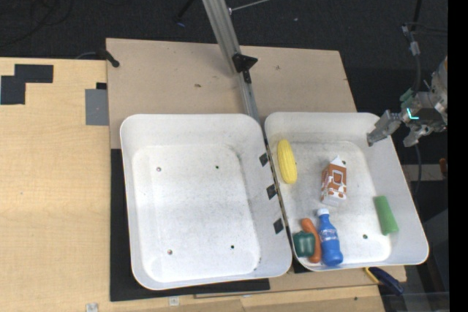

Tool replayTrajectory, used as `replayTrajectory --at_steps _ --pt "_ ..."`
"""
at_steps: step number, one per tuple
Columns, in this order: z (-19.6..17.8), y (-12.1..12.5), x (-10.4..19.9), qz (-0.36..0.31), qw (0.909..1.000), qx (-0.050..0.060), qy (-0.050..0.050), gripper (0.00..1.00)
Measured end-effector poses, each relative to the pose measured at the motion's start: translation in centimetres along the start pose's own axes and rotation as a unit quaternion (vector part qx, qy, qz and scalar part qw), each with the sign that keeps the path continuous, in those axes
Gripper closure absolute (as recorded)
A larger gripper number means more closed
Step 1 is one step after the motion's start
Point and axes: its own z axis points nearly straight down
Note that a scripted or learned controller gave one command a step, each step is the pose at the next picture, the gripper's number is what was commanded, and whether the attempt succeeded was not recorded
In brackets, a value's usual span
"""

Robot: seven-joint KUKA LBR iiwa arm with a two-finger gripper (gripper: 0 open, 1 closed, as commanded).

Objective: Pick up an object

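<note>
The right bin (322,118) holds a yellow oblong object (287,161) by its left wall. A white and orange carton (335,181) lies near the middle and a green block (386,215) near the right wall. At the front lie a blue bottle (329,237), an orange piece (313,240) and a dark green piece (302,243), close together. My gripper (398,131) hangs over the bin's back right corner, open, with nothing between its fingers. It is well apart from every object.
The left bin (190,201) lies beside the right one, with black clips (268,175) along the shared wall. A slanted metal rail (219,18) rises behind the bins. A wooden bench (51,179) extends to the left.
</note>
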Motion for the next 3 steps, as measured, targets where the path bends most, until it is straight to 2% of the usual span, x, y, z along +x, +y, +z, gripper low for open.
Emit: replayTrajectory --at_steps 1,2,3 --pt "-0.2 0.1 0.0 -0.001 1.0000 -0.002 -0.001 0.00" --pt "4.3 -0.6 0.3 0.000 1.0000 0.000 0.000 0.00" --pt "10.8 -0.8 0.6 0.001 1.0000 0.001 0.001 0.00"
